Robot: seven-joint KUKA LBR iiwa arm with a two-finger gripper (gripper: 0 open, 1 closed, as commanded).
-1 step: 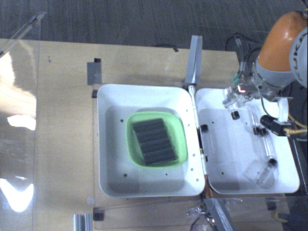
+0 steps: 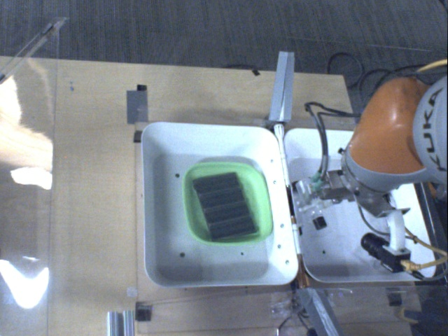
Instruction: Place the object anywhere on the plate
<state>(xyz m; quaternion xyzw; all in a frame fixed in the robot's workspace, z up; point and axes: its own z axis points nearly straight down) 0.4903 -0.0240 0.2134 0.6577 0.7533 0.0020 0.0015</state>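
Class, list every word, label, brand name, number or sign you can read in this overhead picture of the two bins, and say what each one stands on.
"KU": dark letters running down the grey arm at the right edge, beside its orange band; the rest of the word is cut off by the picture's edge.
No other text reads: the green plate, the dark ridged object lying on it, and both white bins carry no legible marks.

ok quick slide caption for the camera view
Dark ridged block on the green plate in the left bin; arm over the right bin.
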